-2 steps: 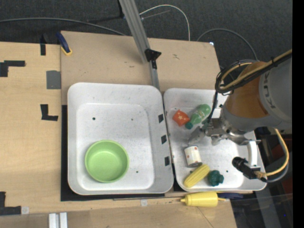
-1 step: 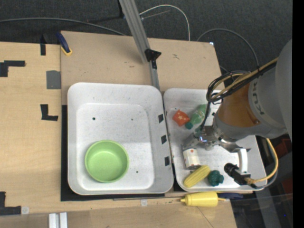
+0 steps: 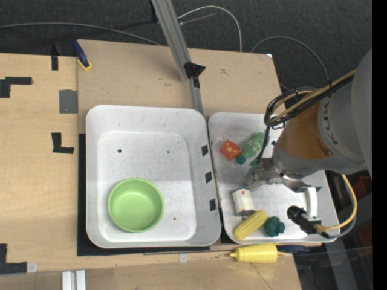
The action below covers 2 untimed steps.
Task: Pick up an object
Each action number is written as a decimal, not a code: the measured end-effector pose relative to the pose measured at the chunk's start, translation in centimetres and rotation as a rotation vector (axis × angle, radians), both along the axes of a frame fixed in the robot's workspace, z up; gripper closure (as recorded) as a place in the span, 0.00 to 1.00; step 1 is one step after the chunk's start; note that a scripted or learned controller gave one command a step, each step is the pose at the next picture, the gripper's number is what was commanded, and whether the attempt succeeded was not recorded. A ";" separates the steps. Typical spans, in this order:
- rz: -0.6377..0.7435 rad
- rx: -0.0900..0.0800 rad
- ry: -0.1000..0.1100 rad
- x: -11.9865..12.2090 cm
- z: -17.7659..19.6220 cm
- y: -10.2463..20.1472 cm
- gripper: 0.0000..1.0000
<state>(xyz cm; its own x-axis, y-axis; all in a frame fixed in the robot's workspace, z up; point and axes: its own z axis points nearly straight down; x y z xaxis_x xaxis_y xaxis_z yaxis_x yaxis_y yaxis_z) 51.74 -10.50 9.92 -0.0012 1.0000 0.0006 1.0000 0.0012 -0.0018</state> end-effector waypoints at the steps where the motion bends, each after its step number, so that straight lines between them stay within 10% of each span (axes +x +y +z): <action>1: 0.000 -0.001 -0.003 -0.2 4.2 0.2 1.00; 2: 0.000 -0.001 -0.006 -0.3 10.5 0.0 1.00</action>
<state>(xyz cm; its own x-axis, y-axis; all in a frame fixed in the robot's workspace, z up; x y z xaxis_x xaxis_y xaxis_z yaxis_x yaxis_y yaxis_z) 51.49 -10.51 20.39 -0.0015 1.0000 -0.0009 1.0000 0.0015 0.0040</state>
